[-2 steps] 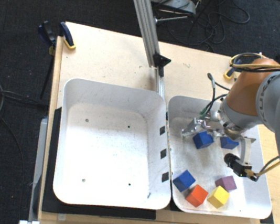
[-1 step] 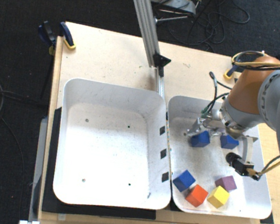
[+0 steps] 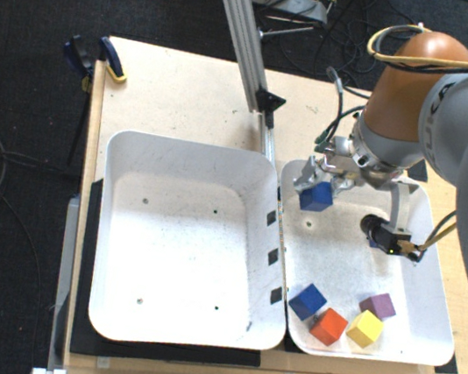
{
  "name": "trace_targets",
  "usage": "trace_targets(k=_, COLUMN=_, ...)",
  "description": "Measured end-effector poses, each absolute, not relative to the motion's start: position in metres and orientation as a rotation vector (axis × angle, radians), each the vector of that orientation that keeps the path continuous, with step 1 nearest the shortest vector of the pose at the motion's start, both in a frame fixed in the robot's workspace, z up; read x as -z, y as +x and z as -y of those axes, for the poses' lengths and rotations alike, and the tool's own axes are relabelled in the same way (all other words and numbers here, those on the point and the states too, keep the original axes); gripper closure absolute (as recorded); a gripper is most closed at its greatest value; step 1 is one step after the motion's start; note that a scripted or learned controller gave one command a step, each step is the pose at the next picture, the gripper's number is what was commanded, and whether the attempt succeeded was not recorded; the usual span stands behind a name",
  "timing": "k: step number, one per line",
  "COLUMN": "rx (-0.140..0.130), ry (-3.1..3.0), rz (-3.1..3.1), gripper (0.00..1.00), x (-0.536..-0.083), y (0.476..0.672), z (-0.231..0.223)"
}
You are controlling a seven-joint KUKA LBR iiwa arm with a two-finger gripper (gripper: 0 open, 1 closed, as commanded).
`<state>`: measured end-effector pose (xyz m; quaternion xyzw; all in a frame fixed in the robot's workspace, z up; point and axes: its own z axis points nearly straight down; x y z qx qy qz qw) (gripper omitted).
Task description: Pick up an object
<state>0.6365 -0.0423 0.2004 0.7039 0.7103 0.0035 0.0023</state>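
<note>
tool (image 3: 322, 180) clamps blue cube (image 3: 316, 195) | above right bin (image 3: 431, 286)

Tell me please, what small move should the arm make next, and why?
Probably lift straight up. The hand appears to hold a blue cube between its fingers, over the far part of the right bin. Rising a little would confirm the grasp, well away from the four cubes near the front edge.

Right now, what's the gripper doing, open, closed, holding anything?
Gripper: closed on a blue cube, raised over the right bin.
</note>
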Motion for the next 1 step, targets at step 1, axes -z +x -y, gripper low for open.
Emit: trace_targets(k=1, rx=-0.003, ry=2.213, rz=-2.234, gripper=1.00, x=-0.1947, y=0.6337, z=-0.0387)
